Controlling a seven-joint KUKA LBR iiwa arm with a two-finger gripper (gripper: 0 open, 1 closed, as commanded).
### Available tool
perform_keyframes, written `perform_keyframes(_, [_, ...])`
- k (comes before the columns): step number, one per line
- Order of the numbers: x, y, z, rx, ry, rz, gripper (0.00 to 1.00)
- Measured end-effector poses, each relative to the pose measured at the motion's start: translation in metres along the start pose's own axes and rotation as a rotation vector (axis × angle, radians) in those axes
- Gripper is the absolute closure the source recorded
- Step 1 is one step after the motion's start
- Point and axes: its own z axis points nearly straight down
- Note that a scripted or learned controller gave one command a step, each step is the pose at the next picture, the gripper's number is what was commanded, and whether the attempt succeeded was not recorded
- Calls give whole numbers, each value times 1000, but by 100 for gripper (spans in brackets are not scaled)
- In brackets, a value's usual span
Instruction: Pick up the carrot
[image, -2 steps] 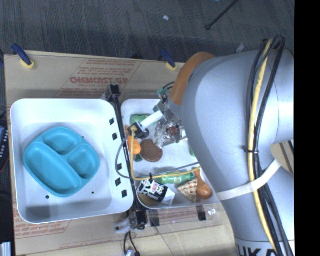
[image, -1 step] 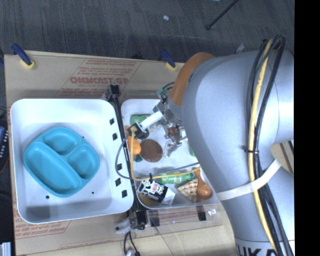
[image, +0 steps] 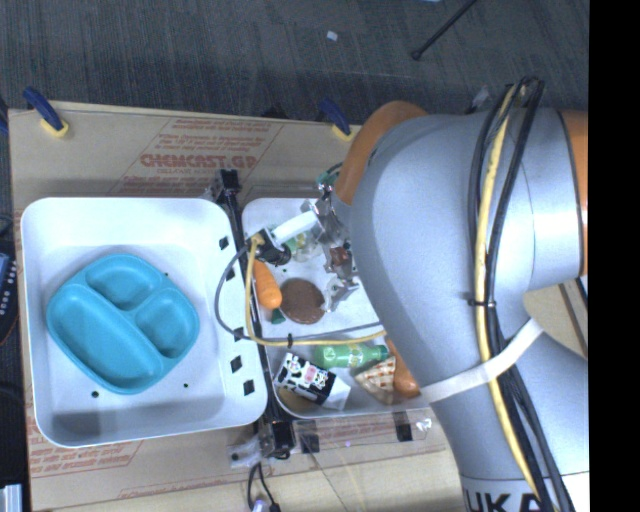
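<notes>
Orange carrot (image: 267, 287), blue tray (image: 120, 320), brown disc (image: 302, 301), green bottle (image: 352, 354)

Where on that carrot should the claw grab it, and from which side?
Probably around the middle of the carrot, coming straight down. It lies flat and narrow, running up and down the view, so the gripper would close across its width. The bin wall crowds one side.

Right bin (image: 262, 214): most of floor and whole right side hidden under grey arm (image: 450, 260). Arm cut off by bottom edge. Gripper (image: 335, 262): metal parts too cluttered to tell finger state. Orange thing (image: 403, 378) at bin's lower right half covered by arm, identity unclear. Black-and-white carton (image: 304, 378): print too small to read. Cardboard (image: 200, 150) lettering partly legible only.
</notes>
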Motion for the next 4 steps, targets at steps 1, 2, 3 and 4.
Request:
perform_keyframes(1, [1, -2, -11, 8, -4, -9, 100])
perform_keyframes(2, [-54, -54, -102, 2, 8, 0, 100])
perform_keyframes(3, [-131, -70, -97, 0, -2, -128, 100])
perform_keyframes(4, [-130, -70, -97, -1, 1, -126, 0])
